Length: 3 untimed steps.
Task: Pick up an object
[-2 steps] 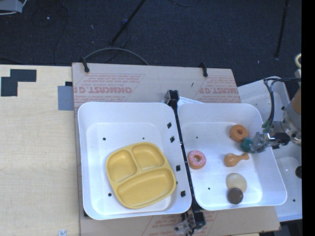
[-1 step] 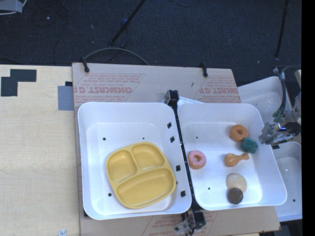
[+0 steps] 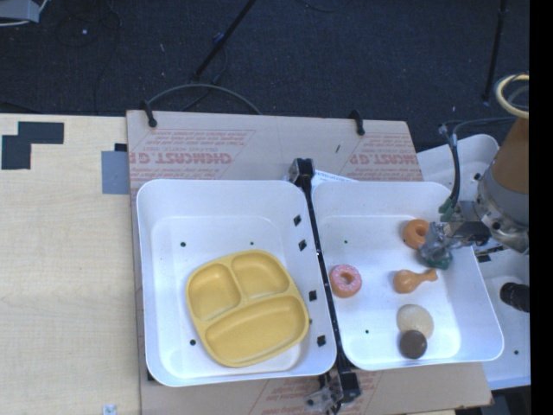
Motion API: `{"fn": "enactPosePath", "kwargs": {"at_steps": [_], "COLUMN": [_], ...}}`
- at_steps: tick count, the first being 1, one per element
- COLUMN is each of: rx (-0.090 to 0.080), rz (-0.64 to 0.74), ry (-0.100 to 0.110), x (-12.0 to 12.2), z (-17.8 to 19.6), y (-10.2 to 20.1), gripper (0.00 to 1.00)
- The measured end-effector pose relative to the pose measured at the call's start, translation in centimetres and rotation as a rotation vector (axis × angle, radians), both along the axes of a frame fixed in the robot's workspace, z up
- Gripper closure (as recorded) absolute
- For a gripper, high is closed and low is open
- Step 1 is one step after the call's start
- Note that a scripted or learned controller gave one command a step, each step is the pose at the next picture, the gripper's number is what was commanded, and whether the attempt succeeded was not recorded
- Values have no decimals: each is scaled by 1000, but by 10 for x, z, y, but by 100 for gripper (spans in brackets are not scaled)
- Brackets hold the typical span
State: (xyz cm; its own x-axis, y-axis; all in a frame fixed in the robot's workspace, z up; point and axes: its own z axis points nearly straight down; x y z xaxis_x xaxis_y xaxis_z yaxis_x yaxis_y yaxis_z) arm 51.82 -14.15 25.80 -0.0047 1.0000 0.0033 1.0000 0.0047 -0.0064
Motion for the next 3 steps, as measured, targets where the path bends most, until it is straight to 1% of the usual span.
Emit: {"fn": "enactPosePath", "kwargs": {"at_steps": [2,3], "rx": [-1,-2], "rz": [1,0], "ry": [0,3], "x": [-11,-7], "z": [2,-8], "y": [101,144], "gripper": [100,100]}}
